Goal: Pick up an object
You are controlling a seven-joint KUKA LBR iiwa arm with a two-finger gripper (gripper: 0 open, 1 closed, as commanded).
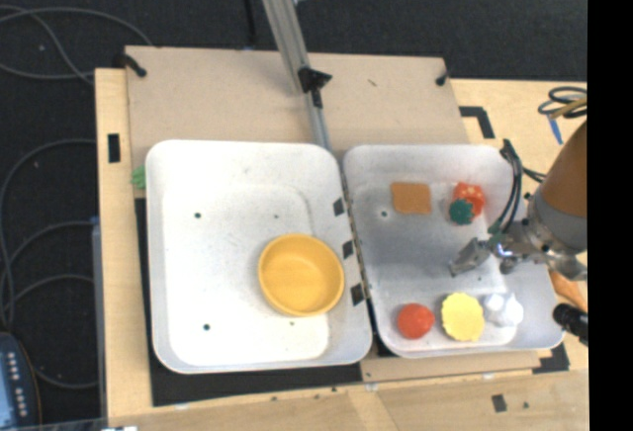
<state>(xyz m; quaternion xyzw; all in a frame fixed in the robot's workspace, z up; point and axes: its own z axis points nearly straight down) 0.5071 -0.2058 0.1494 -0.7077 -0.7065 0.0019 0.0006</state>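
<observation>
Two bins sit side by side on the worktop (247, 93), and my tool (485, 256) hangs over the right bin (425, 167), reaching in from the arm's side. I cannot tell from this slant whether the tool is released or clenched; nothing shows in its grip.

Candidates for the pick cluster around it. Just below the tool lies a yellow disc-like piece (462, 316), with a small white object (504, 308) beside it and a red ball (415, 320) further toward the bin's inner wall. Beyond the tool, near the far wall, are an orange-tan block (410, 198), a green ball (460, 213) and a red-orange piece (468, 193) touching it.

Across the divider, well away from the tool, a yellow bowl (301, 274) rests in the left bin (198, 182).

My guess is that the tool sits over the bare middle of the bin because the pieces have rolled to the walls; a pick there risks the fingers fouling the rim, so the yellow piece looks the easier target.
</observation>
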